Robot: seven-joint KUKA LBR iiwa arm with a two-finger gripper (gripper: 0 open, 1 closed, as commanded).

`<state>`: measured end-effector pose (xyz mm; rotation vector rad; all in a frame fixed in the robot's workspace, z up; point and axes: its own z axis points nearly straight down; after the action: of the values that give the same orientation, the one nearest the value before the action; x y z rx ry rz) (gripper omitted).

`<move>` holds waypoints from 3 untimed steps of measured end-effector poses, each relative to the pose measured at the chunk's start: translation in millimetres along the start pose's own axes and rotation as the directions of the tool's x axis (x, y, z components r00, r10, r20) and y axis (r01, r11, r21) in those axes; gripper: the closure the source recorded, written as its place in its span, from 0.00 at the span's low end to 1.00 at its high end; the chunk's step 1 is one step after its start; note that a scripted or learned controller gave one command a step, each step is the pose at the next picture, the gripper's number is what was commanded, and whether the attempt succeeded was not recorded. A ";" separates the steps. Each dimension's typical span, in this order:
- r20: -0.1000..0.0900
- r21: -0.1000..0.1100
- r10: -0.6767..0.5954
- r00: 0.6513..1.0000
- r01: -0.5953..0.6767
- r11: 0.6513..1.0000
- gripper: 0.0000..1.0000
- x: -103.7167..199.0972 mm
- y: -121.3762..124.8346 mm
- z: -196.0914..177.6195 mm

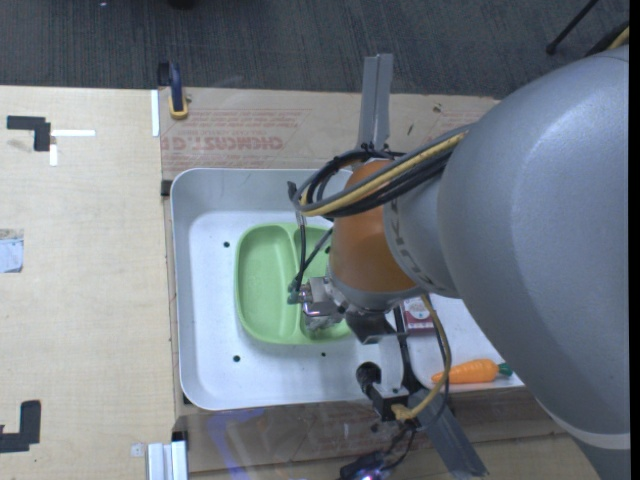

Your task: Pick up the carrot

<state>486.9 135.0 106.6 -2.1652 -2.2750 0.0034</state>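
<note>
The big grey arm [540, 258] sweeps in from the right and swallows most of that side of the view, its orange band [365, 233] sitting right over the middle of the white bin [195, 298]. Down at the wrist, the gripper [318, 313] hangs above the right edge of a green plate [262, 286], and from this angle the wrist body hides it, so there's no telling how wide it stands or whether it has hold of anything. Black and yellow cables [335, 178] loop off the arm's upper side, and another bundle trails down toward the bottom edge.

The bin sits on a pale wooden bench [80, 268], with a sheet of printed cardboard [250, 133] tucked behind it. Dark carpet [250, 18] runs across the top.

And there's the carrot [466, 372]: orange with a green tip, lying on its side at the lower right, well apart from the gripper, just below the arm's bulk. A small red-and-white packet [417, 315] peeks out beside the wrist.
</note>
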 end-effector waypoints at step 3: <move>0.002 -0.003 -0.676 0.737 0.676 0.737 1.00 44.8 30.2 -43.5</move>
<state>515.0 181.3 150.0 -1.1932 -2.9075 0.0002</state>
